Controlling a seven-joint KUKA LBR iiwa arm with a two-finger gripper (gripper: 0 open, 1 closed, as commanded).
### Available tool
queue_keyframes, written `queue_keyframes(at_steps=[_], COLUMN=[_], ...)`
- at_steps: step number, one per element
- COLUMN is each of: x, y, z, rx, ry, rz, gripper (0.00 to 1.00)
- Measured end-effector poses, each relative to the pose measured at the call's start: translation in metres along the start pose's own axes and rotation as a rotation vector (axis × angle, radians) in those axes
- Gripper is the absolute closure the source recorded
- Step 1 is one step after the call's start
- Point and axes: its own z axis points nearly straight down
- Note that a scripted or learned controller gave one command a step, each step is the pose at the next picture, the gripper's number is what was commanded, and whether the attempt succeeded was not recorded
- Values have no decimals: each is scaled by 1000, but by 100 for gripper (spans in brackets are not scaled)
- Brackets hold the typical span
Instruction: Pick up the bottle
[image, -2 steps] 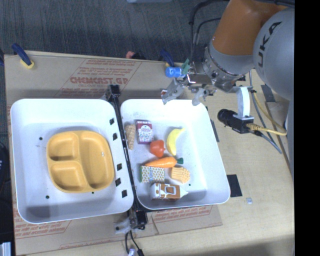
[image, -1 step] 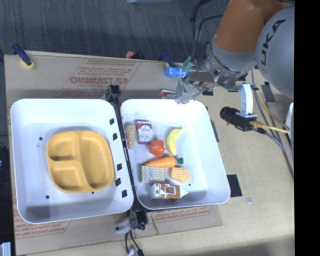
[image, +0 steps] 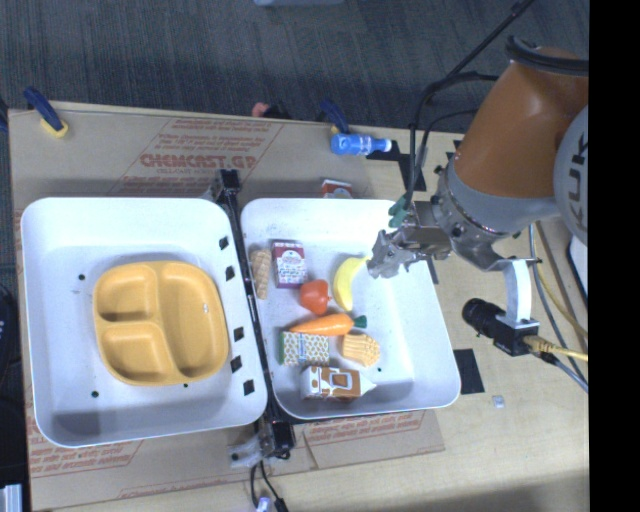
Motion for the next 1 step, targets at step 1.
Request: queue_keyframes(at_steps=[1], x=[-78], y=[-28], z=[20], rx=[-1], ry=[0], rz=[24], gripper=[100])
